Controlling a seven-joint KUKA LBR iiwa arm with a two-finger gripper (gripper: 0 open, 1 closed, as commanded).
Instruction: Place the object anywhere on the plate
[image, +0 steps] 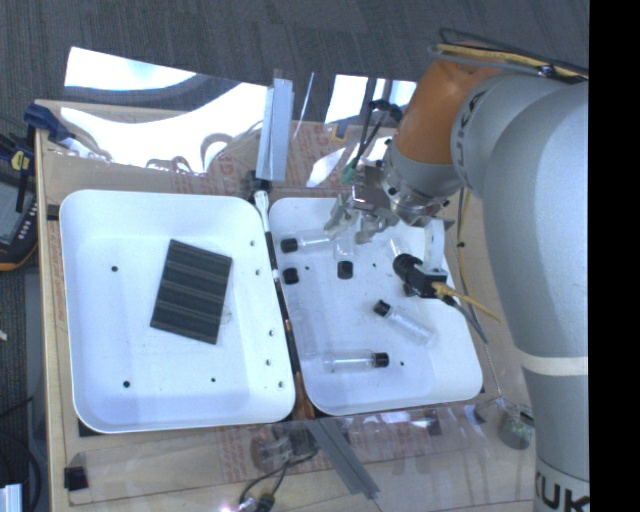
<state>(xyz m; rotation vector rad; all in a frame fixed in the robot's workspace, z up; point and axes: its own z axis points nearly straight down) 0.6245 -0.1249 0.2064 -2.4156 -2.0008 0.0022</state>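
While plate (192, 291) lies bare at frame left in left bin (90, 230), task undone: vials (355, 360) scattered in right bin (455, 370); gripper (352, 222) low at upper centre, claw state cannot tell.

A robotics laboratory is indicated: a large grey industrial arm with an orange band (520, 170) is mounted at a wooden bench (180, 450), where two shallow white plastic bins (80, 330) are fixed among loose cables (260, 490).

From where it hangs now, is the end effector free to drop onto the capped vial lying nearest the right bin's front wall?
Probably yes: that vial lies alone on open bin floor, and the end effector hangs over the same bin's far end.
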